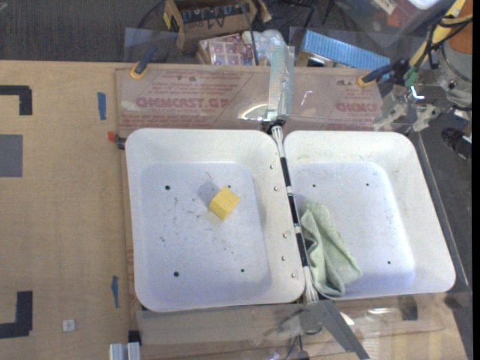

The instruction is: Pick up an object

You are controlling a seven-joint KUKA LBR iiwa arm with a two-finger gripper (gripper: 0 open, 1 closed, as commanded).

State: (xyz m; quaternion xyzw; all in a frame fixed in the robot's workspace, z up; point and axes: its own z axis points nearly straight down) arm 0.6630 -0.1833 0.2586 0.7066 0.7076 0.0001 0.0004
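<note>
A small yellow block (223, 203) lies near the middle of the left bin (150, 163). A crumpled pale green cloth (327, 250) rests in the right bin (397, 178), against its left wall near the front. My gripper (406, 109) hangs at the far right, above the back right corner of the right bin, well away from both objects. Nothing shows in its grasp.
A clear acrylic sheet (225, 100) stands along the back of the bins. Boxes and clutter (225, 28) sit beyond it. The wooden bench (52, 201) stretches to the left with black tape marks and blue tape bits.
</note>
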